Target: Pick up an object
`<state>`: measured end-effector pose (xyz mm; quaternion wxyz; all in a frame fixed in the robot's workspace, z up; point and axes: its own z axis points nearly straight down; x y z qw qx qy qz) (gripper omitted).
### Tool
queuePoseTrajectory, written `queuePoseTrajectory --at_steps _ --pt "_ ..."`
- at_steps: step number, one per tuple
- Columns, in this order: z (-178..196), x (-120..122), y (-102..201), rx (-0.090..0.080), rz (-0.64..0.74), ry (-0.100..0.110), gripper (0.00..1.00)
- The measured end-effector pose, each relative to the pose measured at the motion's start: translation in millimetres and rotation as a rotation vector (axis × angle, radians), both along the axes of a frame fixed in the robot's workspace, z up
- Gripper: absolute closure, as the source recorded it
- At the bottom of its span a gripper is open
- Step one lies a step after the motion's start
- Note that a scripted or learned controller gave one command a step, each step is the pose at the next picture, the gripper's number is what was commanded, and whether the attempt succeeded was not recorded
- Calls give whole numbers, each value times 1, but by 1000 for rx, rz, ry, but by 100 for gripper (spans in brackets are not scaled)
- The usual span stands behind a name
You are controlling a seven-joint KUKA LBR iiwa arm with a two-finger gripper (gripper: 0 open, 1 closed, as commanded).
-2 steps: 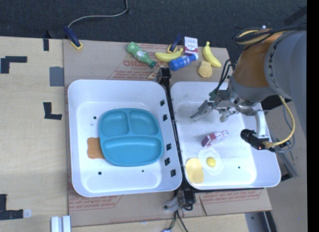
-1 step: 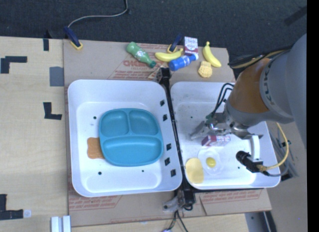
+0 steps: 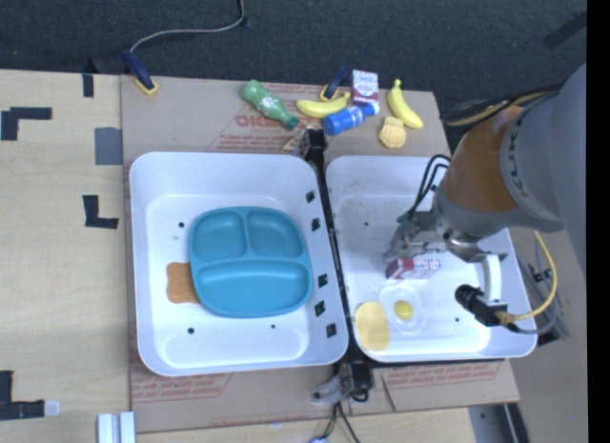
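Seen from the fixed overhead camera, the gripper [image 3: 408, 251] sits low in the right bin [image 3: 355, 193], directly over a small red-and-white packet [image 3: 416, 266] on the bin floor; the packet lies just under and beside the fingertips, but whether the fingers are released or clenched on it cannot be told at this slant. Just in front of the packet lies a fried-egg toy [image 3: 403, 310], and a pale yellow piece [image 3: 372, 325] rests near the bin's front left corner.

The grey arm [image 3: 543, 165] enters from the right, its orange band [image 3: 477, 170] above the wrist, bent down into the bin, with a black cable fitting [image 3: 477, 303] at its side.

The left bin [image 3: 152, 241] holds 1 blue divided tray [image 3: 250, 262], with an orange slab [image 3: 178, 282] touching its left edge. Both bins rest on brown cardboard [image 3: 191, 117] over a light wooden bench [image 3: 48, 241]. Behind the bins lie a green bottle [image 3: 269, 104], 2 bananas [image 3: 322, 106] [image 3: 404, 106], a blue bottle [image 3: 345, 120], a small carton [image 3: 365, 85] and a yellow waffle-like piece [image 3: 392, 132]. Dark carpet [image 3: 286, 3] lies beyond.
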<state>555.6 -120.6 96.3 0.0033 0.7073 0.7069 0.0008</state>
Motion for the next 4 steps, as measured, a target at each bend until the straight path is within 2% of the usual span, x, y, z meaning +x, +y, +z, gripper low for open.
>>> queuePoseTrajectory --at_steps 1,2,3,4 --pt "0 0 0 0 0 0 0" --pt "9 0 1 1 1 1 100" --pt "9 0 1 2 0 1 0" --pt "-10 -31 9 1 1 0 0"
